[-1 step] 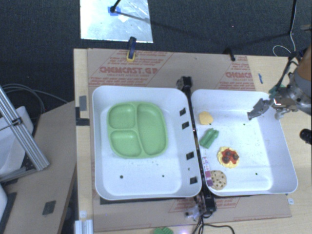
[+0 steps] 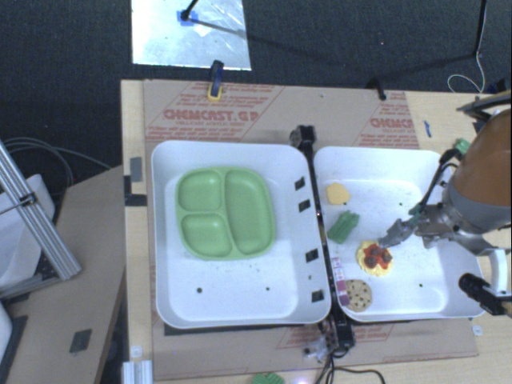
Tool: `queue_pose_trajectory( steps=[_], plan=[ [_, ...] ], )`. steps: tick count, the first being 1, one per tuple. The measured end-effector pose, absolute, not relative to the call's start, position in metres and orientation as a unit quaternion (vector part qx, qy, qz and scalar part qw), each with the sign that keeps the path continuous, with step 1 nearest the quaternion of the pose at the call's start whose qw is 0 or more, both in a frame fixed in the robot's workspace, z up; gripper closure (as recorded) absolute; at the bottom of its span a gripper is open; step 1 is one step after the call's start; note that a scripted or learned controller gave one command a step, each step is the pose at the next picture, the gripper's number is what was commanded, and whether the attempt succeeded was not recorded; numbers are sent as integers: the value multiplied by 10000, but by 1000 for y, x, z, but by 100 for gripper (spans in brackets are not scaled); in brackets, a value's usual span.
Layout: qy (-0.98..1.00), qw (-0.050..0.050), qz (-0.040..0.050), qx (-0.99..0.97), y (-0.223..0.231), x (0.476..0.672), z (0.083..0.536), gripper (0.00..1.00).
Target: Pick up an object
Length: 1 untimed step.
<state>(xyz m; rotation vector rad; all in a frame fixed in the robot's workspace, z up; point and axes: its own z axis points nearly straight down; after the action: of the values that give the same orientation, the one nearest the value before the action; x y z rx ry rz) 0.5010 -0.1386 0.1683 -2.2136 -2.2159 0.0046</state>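
Camera view: 4 food items [image 2: 342, 226], 1 green tray [image 2: 226, 213], 2 bins [image 2: 240, 298].

Two white bins [image 2: 240, 310]: one green divided plate [image 2: 225, 214] in the left; beside it, right bin holds one yellow piece [image 2: 338, 194], one green piece [image 2: 344, 226], one red-topped piece [image 2: 375, 258], one cookie [image 2: 357, 294].

Tray [image 2: 225, 214] in L bin [image 2: 232, 298], cookie [image 2: 358, 295], pizza [image 2: 375, 258] in R bin [image 2: 416, 298]
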Motion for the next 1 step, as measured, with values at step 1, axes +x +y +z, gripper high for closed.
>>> queue_pose_trajectory(
  steps=[1],
  plan=[
    [-7076,2,-11,-7066,-131,508,82,0]
  ],
)
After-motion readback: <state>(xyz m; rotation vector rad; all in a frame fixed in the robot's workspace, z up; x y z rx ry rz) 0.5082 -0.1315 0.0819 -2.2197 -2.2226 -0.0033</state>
